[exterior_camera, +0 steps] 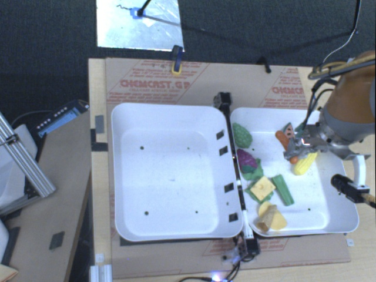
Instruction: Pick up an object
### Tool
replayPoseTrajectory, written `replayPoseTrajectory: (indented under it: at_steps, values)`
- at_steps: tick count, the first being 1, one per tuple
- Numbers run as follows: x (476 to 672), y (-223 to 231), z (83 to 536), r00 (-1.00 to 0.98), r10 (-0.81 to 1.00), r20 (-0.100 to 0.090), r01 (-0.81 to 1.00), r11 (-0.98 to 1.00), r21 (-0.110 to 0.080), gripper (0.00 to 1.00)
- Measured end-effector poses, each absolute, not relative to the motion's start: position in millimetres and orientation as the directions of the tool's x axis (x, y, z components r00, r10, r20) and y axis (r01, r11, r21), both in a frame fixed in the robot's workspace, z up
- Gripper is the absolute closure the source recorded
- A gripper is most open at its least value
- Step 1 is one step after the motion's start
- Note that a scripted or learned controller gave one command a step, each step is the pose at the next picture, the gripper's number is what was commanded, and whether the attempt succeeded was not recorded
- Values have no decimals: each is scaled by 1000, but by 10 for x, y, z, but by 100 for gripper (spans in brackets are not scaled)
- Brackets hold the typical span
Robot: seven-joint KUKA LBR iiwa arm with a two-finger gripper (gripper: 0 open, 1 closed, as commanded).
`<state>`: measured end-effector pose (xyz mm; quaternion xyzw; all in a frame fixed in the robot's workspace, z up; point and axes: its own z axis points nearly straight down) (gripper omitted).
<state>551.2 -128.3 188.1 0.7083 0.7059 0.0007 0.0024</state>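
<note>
In the right bin (329, 219), toward its three o'clock side, the gripper (295, 151) sits low among a scatter of toy foods. Whether it has hold of anything I cannot tell; arm (352, 101) and wrist hide that part.

A yellow corn cob (305, 163) lies touching the gripper at its five o'clock, and an orange carrot-like piece (283, 137) lies just beside it at ten o'clock. These two look like the likeliest targets.

Further toward nine o'clock lie a green leafy piece (242, 136) and a purple grape bunch (249, 162). At seven o'clock lie a yellow cheese-like block (262, 188), a green stick (282, 190), and a pale wedge (270, 218) near the bin's six o'clock rim. The left bin (120, 157) lies alongside.

The pieces look like hollow moulded plastic: probably light, stiff, not fragile, with smooth skin that could slip. The cob is rounded and may roll, so it is best taken across its short width at mid-length. The carrot tapers, so its thick end gives the surer hold.
</note>
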Motion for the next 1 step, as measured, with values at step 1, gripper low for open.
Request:
replayPoseTrajectory:
  at_steps: [1]
  values:
    - [5674, -650, 1846, -10, 1000, 2, 1000, 10, 3, 100]
